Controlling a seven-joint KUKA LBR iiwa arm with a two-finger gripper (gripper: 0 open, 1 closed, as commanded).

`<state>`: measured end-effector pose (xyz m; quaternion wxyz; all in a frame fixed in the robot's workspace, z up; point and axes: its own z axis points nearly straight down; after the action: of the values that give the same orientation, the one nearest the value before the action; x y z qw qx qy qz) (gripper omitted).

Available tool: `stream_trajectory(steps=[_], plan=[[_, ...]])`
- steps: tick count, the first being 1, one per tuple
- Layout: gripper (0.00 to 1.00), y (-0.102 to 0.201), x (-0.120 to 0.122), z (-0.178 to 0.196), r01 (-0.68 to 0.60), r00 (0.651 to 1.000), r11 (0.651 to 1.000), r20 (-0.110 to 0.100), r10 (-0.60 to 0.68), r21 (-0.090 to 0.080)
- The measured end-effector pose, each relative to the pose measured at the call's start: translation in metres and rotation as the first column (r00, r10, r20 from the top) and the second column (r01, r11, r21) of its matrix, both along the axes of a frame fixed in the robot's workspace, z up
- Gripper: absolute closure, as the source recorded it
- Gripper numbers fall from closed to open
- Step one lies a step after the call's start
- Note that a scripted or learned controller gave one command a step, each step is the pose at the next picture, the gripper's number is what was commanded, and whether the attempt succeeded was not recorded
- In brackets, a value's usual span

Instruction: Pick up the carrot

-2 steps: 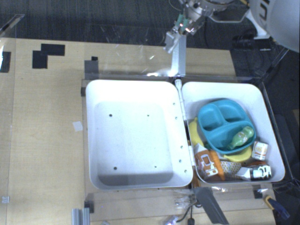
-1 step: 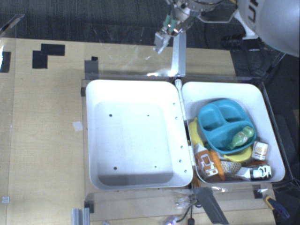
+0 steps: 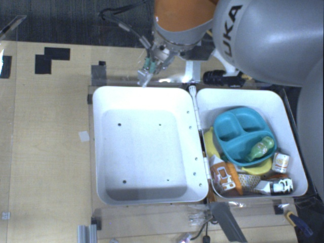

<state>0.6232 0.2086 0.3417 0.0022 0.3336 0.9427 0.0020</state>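
Overhead, arm (image 3: 253, 29) raised behind left bin (image 3: 98, 135), claw (image 3: 147, 75) tilted down-left, grip state unclear.

Even, bright overhead light is cast. The left bin (image 3: 142, 146) is nearly washed out, with a soft shadow along its near wall. The arm (image 3: 263, 29) is slightly blurred.

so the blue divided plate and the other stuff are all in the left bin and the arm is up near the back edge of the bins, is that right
Not quite. The camera view shows the blue divided plate and the other items in the right bin, not the left bin. The rest holds: the gripper is up near the back edge of the bins.
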Motion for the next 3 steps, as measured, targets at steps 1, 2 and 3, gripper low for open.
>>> stream_trajectory(steps=[1, 2, 3], plan=[[0.0, 0.0, 0.0, 0.001, 0.001, 1.0, 1.0, 0.001, -0.001, 0.0], [0.0, 0.02, 0.002, 0.017, -0.173, 0.985, 0.985, 0.003, 0.173, 0.0], [0.0, 0.026, 0.026, 0.097, -0.501, 0.865, 0.865, 0.007, 0.501, -0.004]])
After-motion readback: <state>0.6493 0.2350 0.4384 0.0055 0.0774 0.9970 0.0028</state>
